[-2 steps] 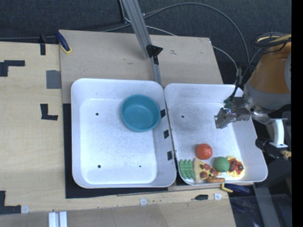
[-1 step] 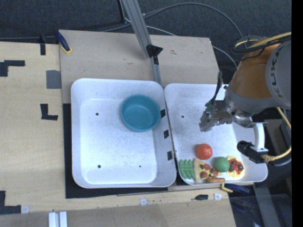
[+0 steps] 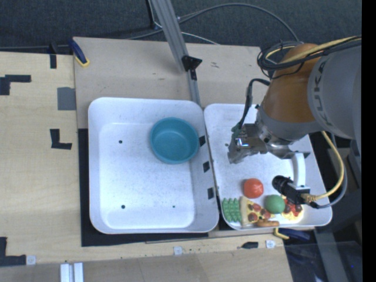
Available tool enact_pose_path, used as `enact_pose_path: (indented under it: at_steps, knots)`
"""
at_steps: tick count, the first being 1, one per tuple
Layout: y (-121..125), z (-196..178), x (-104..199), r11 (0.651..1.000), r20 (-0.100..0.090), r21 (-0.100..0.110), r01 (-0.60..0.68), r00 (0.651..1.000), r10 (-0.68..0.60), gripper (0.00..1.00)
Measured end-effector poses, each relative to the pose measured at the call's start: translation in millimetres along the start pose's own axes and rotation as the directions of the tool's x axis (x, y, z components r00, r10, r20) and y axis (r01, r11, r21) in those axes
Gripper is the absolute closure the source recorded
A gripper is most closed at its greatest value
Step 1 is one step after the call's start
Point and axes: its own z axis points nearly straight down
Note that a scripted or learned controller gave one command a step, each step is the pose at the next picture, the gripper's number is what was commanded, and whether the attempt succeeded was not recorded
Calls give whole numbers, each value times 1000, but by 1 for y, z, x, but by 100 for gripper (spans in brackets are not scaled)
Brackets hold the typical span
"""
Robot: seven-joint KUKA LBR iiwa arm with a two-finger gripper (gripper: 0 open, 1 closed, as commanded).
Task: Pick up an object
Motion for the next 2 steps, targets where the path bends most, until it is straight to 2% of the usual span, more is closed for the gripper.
enact_pose_path:
  at_steps: [2]
  knots:
    - [-14,-2,124,1000,0,1,1,1000,-1,100]
